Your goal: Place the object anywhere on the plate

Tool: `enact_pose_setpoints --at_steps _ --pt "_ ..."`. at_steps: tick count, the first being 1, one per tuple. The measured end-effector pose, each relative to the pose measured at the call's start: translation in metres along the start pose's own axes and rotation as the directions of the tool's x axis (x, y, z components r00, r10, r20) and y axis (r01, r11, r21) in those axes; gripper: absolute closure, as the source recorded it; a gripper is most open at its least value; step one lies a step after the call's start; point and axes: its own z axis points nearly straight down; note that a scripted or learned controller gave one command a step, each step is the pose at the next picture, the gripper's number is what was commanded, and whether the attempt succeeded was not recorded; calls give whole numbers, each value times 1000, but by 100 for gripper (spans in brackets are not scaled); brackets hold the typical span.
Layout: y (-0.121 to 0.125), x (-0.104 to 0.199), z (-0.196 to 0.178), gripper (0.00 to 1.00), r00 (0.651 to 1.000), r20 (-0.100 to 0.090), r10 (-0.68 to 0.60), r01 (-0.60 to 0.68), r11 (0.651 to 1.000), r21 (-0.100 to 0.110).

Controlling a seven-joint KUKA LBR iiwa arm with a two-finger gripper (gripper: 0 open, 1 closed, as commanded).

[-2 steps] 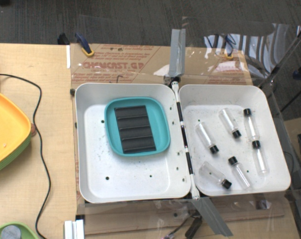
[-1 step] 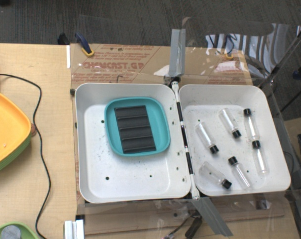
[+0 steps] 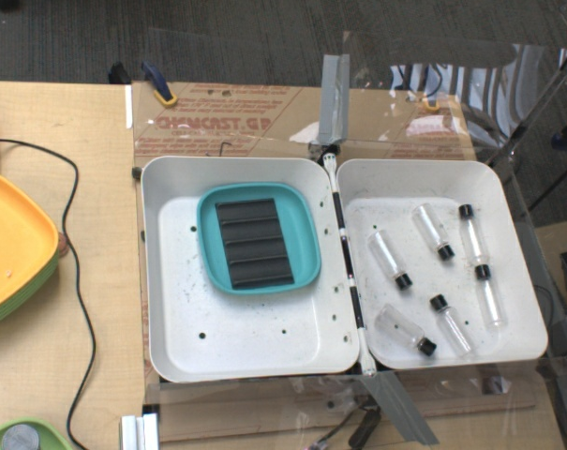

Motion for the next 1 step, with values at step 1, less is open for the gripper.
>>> enact_pose_setpoints --at_steps 1 --pt "1 7 -1 0 1000 -1 0 0 1000 0"
